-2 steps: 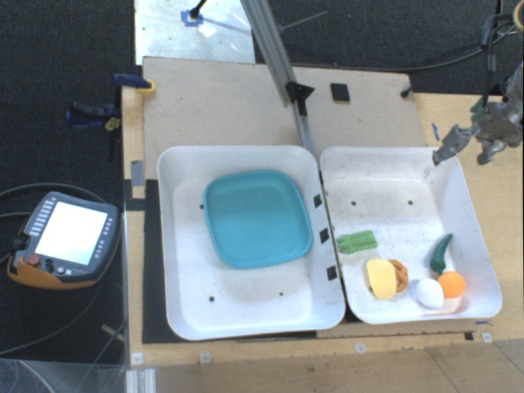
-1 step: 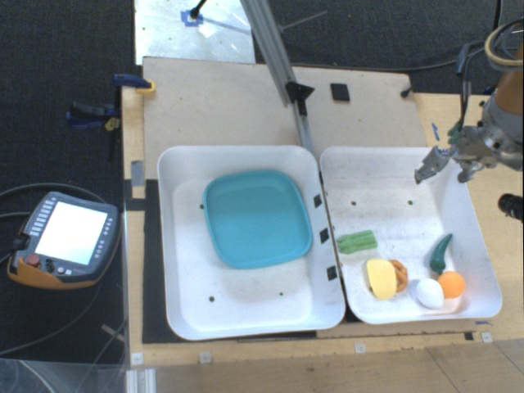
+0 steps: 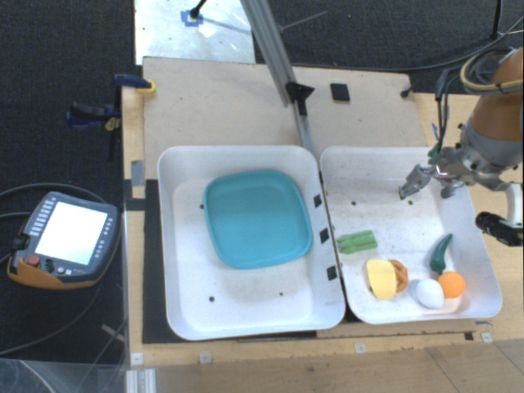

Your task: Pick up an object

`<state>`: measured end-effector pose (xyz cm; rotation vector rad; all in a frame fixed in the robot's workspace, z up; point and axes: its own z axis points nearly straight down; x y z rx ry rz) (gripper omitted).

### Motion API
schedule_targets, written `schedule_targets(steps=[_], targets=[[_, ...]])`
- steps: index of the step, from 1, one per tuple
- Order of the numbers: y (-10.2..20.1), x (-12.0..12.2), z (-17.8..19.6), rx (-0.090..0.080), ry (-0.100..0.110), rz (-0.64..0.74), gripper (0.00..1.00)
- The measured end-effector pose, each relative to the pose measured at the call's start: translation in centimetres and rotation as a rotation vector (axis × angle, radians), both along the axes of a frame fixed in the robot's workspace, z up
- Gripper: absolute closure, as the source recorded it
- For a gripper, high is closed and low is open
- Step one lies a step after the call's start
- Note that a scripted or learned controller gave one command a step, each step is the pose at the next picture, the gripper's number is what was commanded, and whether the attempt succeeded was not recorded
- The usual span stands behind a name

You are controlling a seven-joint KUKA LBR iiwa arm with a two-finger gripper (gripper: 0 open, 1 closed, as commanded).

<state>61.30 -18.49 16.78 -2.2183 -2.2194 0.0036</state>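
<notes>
approach step judged in hand: the hand (image 3: 430,182), fingers seen apart and empty, hangs over the right bin (image 3: 360,166). candidate objects, a green pepper (image 3: 440,253) among them, lie nearer that bin's front corner; a descent there is called for.

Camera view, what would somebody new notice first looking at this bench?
Most likely the big teal plate lying alone in the left bin. Next, the cluster of small things at the near end of the right bin: a green block, a yellow piece, a white egg, an orange ball and a dark green pepper. The gripper hangs over that bin's far end, holding nothing.
</notes>
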Motion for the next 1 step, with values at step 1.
schedule_targets(steps=[1], targets=[[-0.61, -0.06, -6.05, 0.000, 0.000, -0.001, 0.00]])
